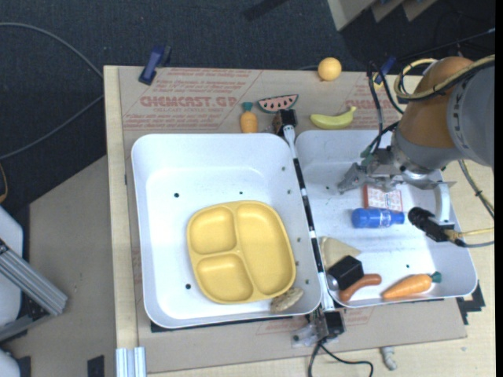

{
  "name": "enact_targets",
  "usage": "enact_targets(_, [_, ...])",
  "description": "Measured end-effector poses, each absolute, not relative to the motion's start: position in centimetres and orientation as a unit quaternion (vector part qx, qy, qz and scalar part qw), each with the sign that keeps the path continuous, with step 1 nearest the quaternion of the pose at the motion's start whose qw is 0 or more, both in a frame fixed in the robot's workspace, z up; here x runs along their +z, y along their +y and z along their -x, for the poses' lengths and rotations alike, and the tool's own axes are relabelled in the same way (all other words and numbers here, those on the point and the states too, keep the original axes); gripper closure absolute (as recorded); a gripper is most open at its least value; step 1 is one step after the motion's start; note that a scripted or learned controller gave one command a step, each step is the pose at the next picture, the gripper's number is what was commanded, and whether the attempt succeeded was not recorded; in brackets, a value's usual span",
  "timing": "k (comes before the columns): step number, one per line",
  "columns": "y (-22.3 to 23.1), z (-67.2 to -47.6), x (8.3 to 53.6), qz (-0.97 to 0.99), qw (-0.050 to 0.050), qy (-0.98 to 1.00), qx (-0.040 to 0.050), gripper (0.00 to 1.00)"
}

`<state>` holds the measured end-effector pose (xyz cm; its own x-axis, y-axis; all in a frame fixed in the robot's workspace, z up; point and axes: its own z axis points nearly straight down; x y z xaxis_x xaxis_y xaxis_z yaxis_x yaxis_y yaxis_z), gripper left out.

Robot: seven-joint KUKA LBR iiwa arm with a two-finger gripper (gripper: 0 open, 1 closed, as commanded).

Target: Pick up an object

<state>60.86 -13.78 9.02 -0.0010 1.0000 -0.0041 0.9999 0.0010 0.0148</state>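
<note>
Starting at the left: the left bin has a yellow divided plate sitting a bit toward the near side, and there's a small brownish cookie-looking thing tucked against the plate's near right corner. Behind the bins, on the cardboard, you've got a blue clip at the far left, then a tiny orange carrot toy, a watermelon slice, a banana and an orange ball.

The right bin is where the stuff is. Near its front left corner there's a pale wedge, a black block touching it, then a sausage and a carrot lying side by side along the front wall. The blue bottle lies on its side in the middle of the bin, with a red and white packet just behind it.

The arm comes in from the right and the gripper is down over that packet, right behind the bottle. Can't tell if the claw is open or closed from this angle, and nothing is visibly held in it.
</note>
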Motion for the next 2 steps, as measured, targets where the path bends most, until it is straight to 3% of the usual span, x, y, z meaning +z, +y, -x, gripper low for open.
enact_targets(1, [-12.8,-57.3,9.0,-0.707,0.008,0.707,0.0036,0.00])
enact_targets(2, [-12.5,-52.3,9.0,-0.707,0.008,0.707,0.0036,0.00])
